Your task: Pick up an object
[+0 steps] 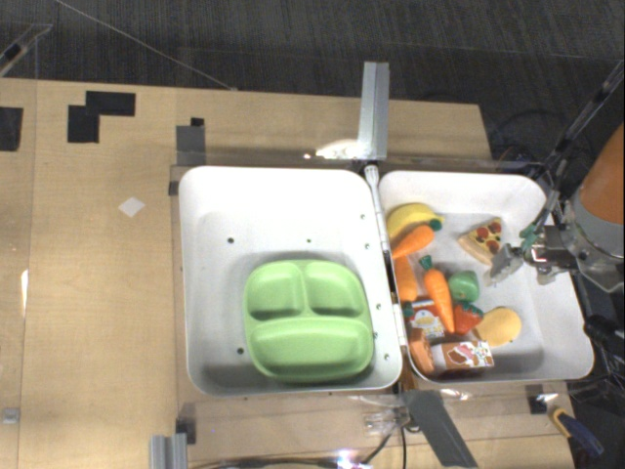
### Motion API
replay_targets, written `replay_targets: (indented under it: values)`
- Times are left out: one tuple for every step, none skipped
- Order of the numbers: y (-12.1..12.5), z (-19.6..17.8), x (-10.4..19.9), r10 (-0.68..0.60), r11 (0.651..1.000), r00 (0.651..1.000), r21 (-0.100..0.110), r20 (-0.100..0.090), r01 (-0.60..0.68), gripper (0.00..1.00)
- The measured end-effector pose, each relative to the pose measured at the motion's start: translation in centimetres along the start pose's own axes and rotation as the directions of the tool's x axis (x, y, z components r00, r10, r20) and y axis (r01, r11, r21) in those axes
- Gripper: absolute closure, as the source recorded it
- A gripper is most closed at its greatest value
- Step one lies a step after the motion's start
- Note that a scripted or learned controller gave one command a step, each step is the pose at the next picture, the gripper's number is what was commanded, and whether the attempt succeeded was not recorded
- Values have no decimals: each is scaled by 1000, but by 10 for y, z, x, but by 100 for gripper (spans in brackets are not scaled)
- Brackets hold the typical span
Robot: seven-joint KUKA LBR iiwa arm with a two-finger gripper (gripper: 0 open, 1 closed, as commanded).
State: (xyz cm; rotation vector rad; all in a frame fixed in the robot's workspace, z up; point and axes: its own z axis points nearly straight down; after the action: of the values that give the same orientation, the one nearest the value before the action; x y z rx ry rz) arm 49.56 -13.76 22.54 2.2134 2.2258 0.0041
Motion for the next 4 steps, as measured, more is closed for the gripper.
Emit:
replay_targets:
  values:
    - [9, 116, 37, 40, 999, 999, -23, 3, -40, 0]
    - [50, 120, 48, 87, 995, 996, -42, 3, -87, 0]
    - [54, 108, 54, 80, 996, 997, -51, -3, -80, 100]
    - [80, 40, 61, 238, 971, 971, 0, 0, -238, 100]
